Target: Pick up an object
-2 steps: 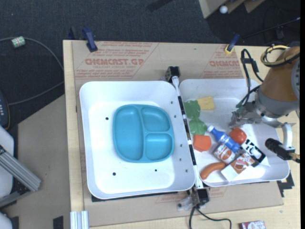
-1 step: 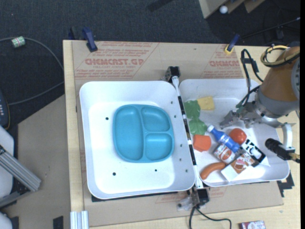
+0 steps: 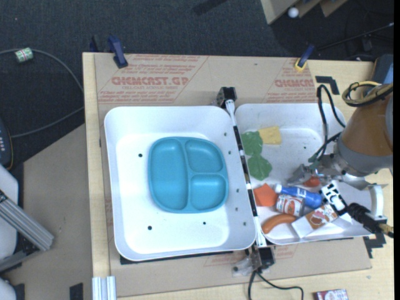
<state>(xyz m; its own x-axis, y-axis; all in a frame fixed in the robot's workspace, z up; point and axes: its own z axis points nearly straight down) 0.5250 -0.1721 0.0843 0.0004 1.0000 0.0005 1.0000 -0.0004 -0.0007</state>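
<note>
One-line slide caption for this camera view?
KUKA arm reaches into the right bin of small items; blue divided plate sits in the left bin.

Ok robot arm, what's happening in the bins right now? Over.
Gripper low in the right white bin, fingers unclear. Nothing seen held. Small blue-capped bottle, orange block, sausage crowded beside it. Blue divided plastic tray in left bin.

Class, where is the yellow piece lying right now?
The yellow piece lies in the right bin, near its far wall, just right of the upper green piece.
</note>
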